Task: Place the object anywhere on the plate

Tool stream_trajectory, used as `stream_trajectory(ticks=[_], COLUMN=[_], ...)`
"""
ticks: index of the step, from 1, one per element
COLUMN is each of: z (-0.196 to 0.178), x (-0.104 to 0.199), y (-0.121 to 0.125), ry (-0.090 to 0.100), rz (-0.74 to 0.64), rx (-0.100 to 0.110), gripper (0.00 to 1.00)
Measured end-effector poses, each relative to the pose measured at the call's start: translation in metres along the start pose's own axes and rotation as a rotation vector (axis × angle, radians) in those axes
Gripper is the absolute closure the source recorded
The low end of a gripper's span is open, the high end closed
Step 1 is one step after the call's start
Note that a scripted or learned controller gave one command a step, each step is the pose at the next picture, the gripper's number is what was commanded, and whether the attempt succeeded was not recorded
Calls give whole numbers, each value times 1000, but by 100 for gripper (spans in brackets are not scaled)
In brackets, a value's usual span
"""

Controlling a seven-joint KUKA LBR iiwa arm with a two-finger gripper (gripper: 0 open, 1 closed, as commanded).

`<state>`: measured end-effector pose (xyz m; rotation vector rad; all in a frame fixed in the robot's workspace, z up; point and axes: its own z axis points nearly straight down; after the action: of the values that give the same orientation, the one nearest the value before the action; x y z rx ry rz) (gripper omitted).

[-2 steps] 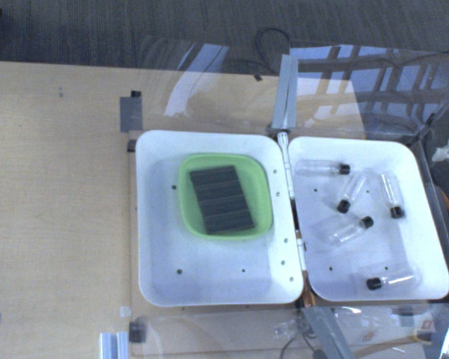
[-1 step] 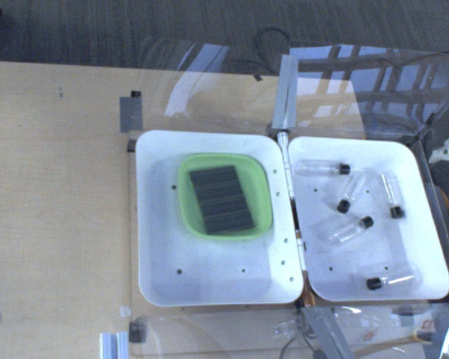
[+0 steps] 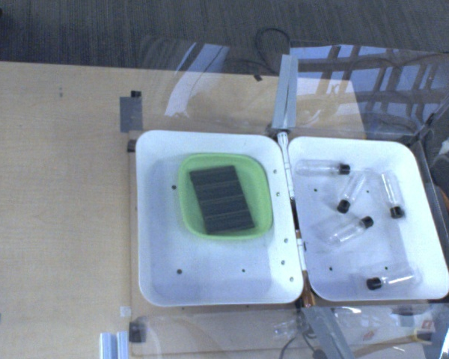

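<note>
Green plate (image 3: 185, 200), squarish with rounded corners, sits in the left white bin (image 3: 209, 286). Dark grey ribbed block (image 3: 222, 199) lies flat on the plate's middle, slightly skewed. Right of the plate, the right white bin (image 3: 426, 271) holds five clear vials (image 3: 348, 231) with black caps, scattered apart. Wooden bench (image 3: 52, 200) lies left of the plate.

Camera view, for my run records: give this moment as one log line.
left white bin: square green plastic plate bearing dark ribbed rectangular block | right white bin: five clear black-capped vials
</note>
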<state>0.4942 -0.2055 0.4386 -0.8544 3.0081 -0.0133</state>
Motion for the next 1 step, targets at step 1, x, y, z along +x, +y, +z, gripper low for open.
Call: stream_trajectory(ticks=[1], z=[0], x=[-2], y=[-1], ry=[0], rz=[-221], rx=[-1], gripper=[0])
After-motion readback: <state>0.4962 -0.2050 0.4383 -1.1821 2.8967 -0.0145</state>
